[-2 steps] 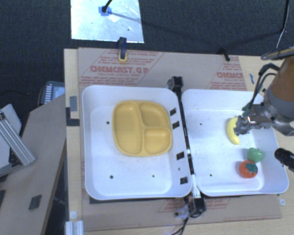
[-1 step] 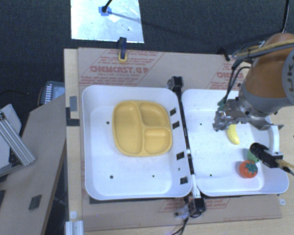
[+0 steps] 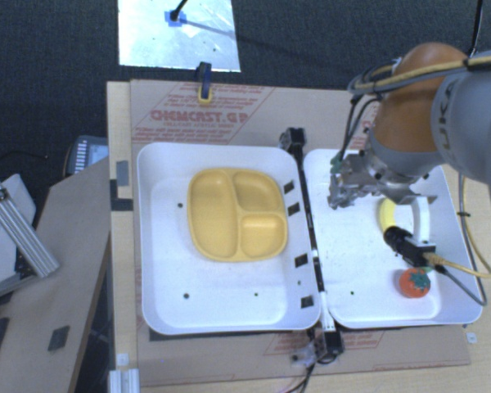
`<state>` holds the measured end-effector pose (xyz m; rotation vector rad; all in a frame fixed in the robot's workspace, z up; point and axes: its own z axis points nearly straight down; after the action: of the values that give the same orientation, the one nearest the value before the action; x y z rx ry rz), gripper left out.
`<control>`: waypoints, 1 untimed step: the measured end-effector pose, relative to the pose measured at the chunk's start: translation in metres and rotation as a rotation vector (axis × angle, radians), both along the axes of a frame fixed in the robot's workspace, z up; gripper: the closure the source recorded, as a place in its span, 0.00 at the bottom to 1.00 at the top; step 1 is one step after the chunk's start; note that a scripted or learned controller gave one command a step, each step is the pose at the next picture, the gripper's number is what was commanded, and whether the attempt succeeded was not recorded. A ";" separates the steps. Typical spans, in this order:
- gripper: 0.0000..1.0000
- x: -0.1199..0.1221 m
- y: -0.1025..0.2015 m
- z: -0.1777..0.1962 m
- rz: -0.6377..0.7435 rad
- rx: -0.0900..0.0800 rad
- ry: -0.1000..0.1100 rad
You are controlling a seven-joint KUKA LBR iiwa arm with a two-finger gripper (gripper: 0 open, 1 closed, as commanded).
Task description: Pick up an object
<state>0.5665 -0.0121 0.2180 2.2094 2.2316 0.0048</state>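
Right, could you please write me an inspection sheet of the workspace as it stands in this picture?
Surface: two white bins, left bin and right bin, side by side on a printed cardboard sheet.
Job's things: yellow divided plate in the left bin; orange toy fruit and a partly hidden yellow piece in the right bin.
Clutter: nothing seen.
Grippers: tool over the right bin, left of the yellow piece; no object seen in it.
Cables: dark cables along the wrist; wires at the front between the bins.
Surroundings: silvery sheet on dark floor; metal rail at left.
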 end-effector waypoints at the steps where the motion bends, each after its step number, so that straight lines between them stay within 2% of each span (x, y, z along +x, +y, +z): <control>1: 1.00 0.023 0.056 0.011 0.000 0.001 -0.001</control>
<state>0.5891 0.0437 0.2293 2.2091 2.2314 0.0071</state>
